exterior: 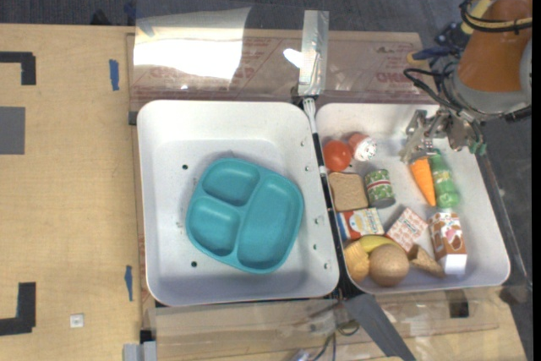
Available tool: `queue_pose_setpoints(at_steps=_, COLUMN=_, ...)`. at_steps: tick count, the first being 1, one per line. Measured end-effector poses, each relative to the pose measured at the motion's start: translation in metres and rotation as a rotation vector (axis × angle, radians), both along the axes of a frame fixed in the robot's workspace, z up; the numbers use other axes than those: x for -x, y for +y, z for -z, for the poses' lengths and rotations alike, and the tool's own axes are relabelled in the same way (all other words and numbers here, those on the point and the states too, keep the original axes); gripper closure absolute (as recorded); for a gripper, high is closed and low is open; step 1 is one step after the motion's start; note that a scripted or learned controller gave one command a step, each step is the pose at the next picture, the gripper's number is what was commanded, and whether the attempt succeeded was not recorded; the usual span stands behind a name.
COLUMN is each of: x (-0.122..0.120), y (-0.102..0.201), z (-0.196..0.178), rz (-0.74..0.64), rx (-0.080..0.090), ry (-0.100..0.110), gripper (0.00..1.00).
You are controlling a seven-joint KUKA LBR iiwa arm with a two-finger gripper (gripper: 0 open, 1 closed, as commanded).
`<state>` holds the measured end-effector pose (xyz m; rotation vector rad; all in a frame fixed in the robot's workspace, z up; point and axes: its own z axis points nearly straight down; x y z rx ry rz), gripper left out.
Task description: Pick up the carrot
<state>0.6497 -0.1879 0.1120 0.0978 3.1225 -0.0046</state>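
Arm: I see it coming in from the upper right of the frame, its orange band (493,46) high at that corner above the right bin (499,266).
Gripper: my gripper (433,138) hangs over the upper right part of the right bin, just above the carrot's top end.
Fingers: I cannot tell from this slant whether they are spread or pressed together; the metal parts blur into one cluster, and nothing shows between them.
Carrot: the carrot (423,179) lies on the bin floor at the right of the right bin, orange, pointing down the frame, its wide end just under the gripper. Whether the two touch I cannot tell.
Beside the carrot: a green vegetable (444,184) lies right against its right side.
Other items in the right bin: I make out a red tomato (337,154) at the upper left, a slice of bread (347,191) below it, a small green can (379,187) near the middle, a potato (389,265) at the lower edge and a small carton (447,237) at the lower right.
Left bin: the left bin (161,182) holds a teal divided plate (244,215), lying flat near its centre, well apart from the gripper.
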Motion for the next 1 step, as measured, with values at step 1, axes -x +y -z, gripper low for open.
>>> queue_pose_setpoints(at_steps=1, x=0.0758, y=0.0269, z=0.0216, rz=-0.515, rx=0.004, ry=0.006, gripper=1.00)
